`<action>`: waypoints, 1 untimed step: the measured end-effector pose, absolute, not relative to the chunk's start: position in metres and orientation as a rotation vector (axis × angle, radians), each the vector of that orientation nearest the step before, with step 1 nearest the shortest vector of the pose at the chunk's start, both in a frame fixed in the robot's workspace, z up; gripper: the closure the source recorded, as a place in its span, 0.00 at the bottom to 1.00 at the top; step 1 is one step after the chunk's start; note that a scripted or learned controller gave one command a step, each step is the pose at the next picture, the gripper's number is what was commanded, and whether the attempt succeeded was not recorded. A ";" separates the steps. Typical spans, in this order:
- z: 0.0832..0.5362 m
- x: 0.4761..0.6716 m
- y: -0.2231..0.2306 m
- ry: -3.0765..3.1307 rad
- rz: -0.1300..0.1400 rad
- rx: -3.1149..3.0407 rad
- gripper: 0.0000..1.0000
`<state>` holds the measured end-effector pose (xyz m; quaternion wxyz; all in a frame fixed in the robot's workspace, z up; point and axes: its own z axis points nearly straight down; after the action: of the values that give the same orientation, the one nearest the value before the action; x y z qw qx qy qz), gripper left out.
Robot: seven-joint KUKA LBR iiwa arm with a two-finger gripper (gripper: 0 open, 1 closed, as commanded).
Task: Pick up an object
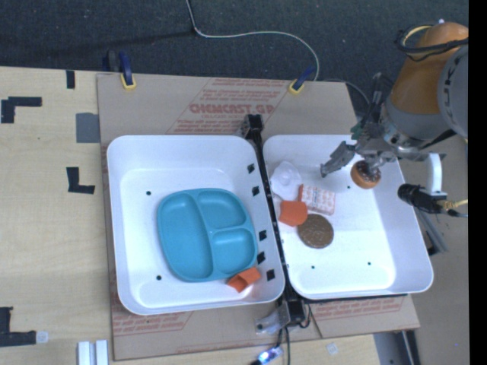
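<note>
A cardboard-covered table (221,109) carries two white bins, clamped at the far edge, probably to keep the sheet from sliding. Nearest, the left bin (125,204) holds a blue divided plate (205,230) and an orange scrap (243,280). Beyond, the right bin (396,265) holds a brown disc (316,232), orange piece (292,213), patterned packet (318,198) and clear wrapper (286,176). Farthest, the pincer (351,160) is spread open with nothing between its fingers, hovering beside a small orange-brown object (365,176), a likely target.

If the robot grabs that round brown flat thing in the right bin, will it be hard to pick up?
Probably a bit tricky. The brown disc lies flat on the right bin floor, so fingers may slide over it. It looks stiff, not floppy, and unlikely to roll while flat. It touches the orange piece, which may get nudged.
</note>
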<state>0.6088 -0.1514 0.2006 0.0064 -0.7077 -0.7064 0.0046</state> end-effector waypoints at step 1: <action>0.209 0.612 -0.151 -2.223 0.002 -2.218 0.00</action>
<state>0.6119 -0.1510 0.2088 0.0009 -0.7064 -0.7078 0.0006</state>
